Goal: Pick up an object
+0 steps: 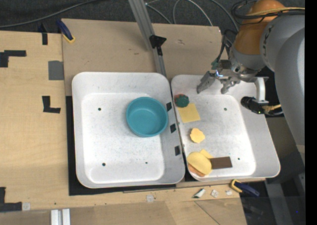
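The hand (215, 84) is seen over the far edge of the right bin (257, 142), its two fingers spread apart with nothing between them. Below it and to its left, well apart, a small teal object (183, 101) lies beside a yellow square (189, 113). Nearer the front lie a yellow lump (197, 135), a yellow round piece (199, 163) and a brown block (221, 162). A blue bowl (146, 116) sits in the left bin (89, 135).
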### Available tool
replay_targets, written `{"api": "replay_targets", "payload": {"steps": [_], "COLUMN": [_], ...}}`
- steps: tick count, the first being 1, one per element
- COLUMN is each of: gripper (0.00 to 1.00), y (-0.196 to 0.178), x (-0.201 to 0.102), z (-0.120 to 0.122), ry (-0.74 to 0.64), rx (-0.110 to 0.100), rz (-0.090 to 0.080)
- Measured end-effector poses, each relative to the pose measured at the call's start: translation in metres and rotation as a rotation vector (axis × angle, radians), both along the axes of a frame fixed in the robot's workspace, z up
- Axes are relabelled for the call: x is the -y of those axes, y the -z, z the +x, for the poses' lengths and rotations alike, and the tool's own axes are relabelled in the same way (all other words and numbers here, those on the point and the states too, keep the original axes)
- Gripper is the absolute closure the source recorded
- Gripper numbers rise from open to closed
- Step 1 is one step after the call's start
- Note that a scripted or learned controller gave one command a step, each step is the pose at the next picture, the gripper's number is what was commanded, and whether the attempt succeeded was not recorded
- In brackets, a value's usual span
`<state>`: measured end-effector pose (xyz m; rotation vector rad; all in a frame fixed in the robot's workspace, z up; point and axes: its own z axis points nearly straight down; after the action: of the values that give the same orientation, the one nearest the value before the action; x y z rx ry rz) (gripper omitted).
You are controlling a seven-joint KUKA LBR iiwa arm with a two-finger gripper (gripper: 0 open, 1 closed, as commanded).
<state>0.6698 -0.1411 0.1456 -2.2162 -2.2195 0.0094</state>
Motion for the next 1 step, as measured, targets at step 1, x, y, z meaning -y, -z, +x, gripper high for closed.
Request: {"api": "replay_targets", "payload": {"steps": [1], "gripper": [0.00], "y": [0.0547], "x": [-0.0012], "z": [-0.0017], "ry": [-0.001], "rx": [0.001], "rz": [0.000]}}
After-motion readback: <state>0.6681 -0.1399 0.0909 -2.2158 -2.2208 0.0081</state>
